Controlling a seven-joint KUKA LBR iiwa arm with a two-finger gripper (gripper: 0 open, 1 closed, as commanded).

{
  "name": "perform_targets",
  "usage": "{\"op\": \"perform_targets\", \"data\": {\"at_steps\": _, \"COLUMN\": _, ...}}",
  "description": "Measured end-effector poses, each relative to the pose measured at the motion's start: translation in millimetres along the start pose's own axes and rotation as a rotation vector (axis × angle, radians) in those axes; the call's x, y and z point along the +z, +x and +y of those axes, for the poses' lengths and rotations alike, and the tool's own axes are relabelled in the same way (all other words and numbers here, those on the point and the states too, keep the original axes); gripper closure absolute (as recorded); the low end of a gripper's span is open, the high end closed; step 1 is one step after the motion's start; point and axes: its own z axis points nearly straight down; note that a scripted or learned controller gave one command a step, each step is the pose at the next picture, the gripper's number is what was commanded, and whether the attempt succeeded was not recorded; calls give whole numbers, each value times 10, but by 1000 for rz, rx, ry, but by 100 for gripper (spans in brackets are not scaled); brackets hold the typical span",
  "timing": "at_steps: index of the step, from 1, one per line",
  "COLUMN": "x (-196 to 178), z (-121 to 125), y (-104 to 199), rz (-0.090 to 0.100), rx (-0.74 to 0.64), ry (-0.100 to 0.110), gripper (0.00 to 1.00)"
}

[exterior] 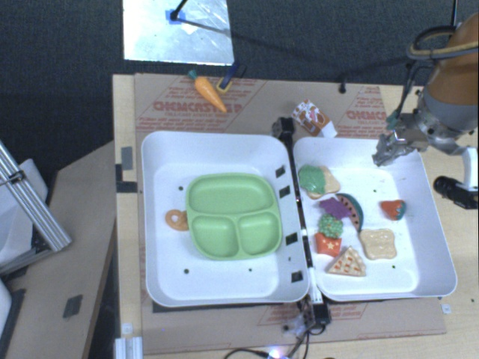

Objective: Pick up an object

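Note:
My gripper [384, 154] hangs over the far right part of the right bin [423, 275], with nothing visible between its fingers. Below it in the bin lie toy foods: a green and tan cookie [315, 179], a watermelon slice [346, 207], a red strawberry-like piece [393, 209], a broccoli piece [330, 226], a red block with a star [328, 244], a toast slice [377, 243] and a pizza slice [346, 263]. The strawberry piece lies closest, a little toward the front of the gripper.
The left bin [161, 275] holds a green divided tray [232, 215] and a small pretzel [177, 220]. Behind the bins on the cardboard lie a toy carrot [210, 93] and a wrapped snack [311, 118]. A shiny sheet [179, 21] lies further back.

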Motion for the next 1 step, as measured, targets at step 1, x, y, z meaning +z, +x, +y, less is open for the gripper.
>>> {"op": "perform_targets", "data": {"at_steps": 1, "x": -9, "z": -251, "y": 374, "rz": 0, "rx": 1, "ry": 1, "gripper": 100}}
